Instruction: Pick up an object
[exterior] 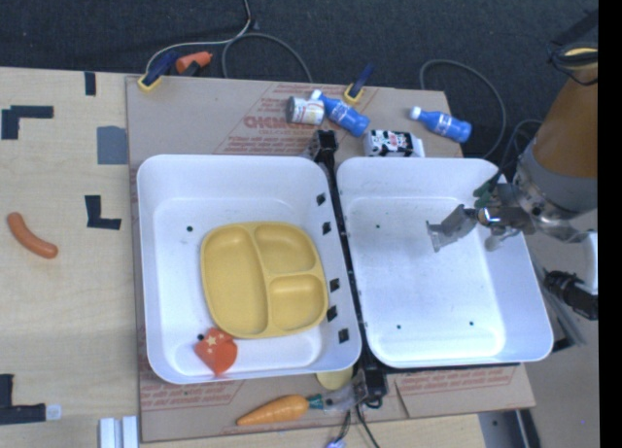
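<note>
The gripper (453, 229) hangs over the upper right part of the right bin (515, 344). Honestly can't tell how it's set from this angle, and nothing visible in its grip. Next door, the left bin (155, 193) has a yellow divided plate (262, 277) in the middle and a red strawberry toy (216, 351) by its front-left corner, well apart from the gripper

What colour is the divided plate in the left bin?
Pale yellow. The divided plate shows best in the camera view, lying in the left bin.
</note>
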Available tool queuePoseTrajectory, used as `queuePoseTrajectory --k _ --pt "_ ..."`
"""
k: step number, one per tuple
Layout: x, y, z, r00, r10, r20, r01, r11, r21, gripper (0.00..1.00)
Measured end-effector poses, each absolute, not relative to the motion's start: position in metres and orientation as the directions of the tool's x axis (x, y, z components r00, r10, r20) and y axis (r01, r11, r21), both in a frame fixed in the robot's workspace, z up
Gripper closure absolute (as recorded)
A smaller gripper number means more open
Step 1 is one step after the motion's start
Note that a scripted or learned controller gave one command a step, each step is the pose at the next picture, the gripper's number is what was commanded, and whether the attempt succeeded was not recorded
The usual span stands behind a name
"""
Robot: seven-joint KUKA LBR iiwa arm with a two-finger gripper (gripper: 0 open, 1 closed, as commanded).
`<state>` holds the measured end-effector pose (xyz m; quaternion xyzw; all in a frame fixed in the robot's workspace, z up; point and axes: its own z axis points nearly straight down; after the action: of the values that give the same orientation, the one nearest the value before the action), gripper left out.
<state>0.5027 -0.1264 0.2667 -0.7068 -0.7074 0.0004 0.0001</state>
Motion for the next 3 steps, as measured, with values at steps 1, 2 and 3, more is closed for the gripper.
queuePoseTrajectory --k 1,2,3 --pt "0.613 -0.200 0.217 0.000 1.000 -0.005 1.000 0.000 0.004 0.00" --pt "0.621 -0.180 0.079 -0.003 1.000 -0.003 1.000 0.003 0.003 0.00" --pt "0.611 -0.093 0.160 -0.010 1.000 0.003 1.000 0.010 0.006 0.00"
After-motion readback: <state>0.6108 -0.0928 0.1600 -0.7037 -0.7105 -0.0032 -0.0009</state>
